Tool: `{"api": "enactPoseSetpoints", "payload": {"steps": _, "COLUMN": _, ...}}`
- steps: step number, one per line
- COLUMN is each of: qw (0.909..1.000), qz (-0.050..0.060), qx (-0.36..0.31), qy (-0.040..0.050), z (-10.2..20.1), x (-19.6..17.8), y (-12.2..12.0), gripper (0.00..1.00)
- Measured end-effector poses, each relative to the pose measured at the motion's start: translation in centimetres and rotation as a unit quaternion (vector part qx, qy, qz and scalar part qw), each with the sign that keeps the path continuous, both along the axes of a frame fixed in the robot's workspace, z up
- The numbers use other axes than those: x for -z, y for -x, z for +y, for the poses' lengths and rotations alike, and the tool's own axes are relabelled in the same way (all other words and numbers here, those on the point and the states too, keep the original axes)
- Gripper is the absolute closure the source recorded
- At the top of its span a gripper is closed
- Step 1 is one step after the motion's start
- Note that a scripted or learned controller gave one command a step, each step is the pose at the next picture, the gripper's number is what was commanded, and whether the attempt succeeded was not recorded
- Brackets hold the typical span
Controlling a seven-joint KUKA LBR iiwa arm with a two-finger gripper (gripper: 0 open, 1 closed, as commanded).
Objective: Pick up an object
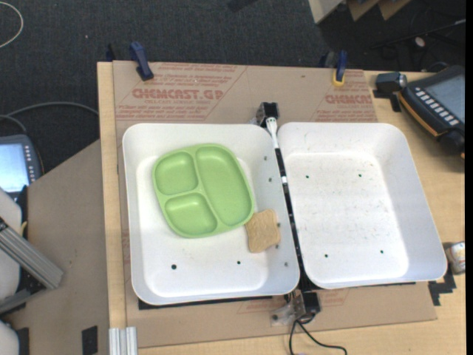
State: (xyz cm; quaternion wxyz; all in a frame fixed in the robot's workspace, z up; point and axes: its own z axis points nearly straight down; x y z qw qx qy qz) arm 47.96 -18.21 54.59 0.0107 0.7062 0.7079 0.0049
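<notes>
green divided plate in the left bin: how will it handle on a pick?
The green plate looks like stiff moulded plastic, probably light. It lies flat, so a pinch likely needs its rim. Glossy surface may slip. The tan sponge-like piece touches its corner and may get nudged.

The green divided plate overlaps one corner of the tan sponge-like piece, so that corner is hidden. What the tan piece really is, I can't make out. Small dark specks in the right bin are too small to tell apart. A screen at the left edge is cut off, as is a handheld pendant at the right edge.
</notes>
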Motion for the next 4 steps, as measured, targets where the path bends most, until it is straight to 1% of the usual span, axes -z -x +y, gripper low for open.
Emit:
{"api": "enactPoseSetpoints", "payload": {"steps": 1, "qw": 1.0, "qz": 0.007, "qx": 0.001, "qy": -0.0017, "z": 0.0, "x": -0.1, "y": -0.1, "gripper": 1.0}}
{"api": "enactPoseSetpoints", "payload": {"steps": 2, "qw": 0.9998, "qz": 0.018, "qx": -0.005, "qy": -0.0065, "z": 11.5, "x": 12.4, "y": 0.1, "gripper": 1.0}}
{"api": "enactPoseSetpoints", "payload": {"steps": 3, "qw": 1.0, "qz": 0.003, "qx": -0.001, "qy": -0.0033, "z": 12.9, "x": 0.4, "y": -2.4, "gripper": 1.0}}
{"api": "enactPoseSetpoints", "payload": {"steps": 4, "qw": 0.9998, "qz": 0.016, "qx": -0.006, "qy": -0.0047, "z": 25.0, "x": 8.6, "y": 0.2, "gripper": 1.0}}
